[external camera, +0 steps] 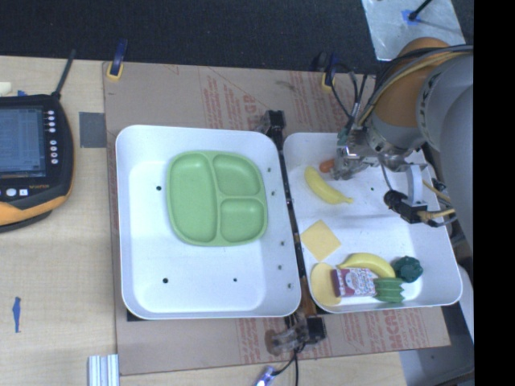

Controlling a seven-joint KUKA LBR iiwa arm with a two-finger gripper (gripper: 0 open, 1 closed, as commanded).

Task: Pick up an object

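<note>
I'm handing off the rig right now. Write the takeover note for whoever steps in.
Gripper: low at the far end of the right bin, beside a small orange item and just past a banana; nothing seen held.
Right bin also holds a yellow slice, second banana, red packet, green pieces.
Left bin: green divided plate.
Done: nothing lifted. Left: grasp and raise one object.

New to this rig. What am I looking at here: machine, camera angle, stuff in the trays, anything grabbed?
One fixed camera looks down at a slant on a bench. The grey arm with an orange band reaches in from the right; its gripper sits low over the far end of the right bin, beside a banana. I cannot tell if it holds anything. That bin also has a yellow square, a second banana, a red packet and green toys. The left bin holds a green divided plate. A handheld controller lies at far left.
</note>
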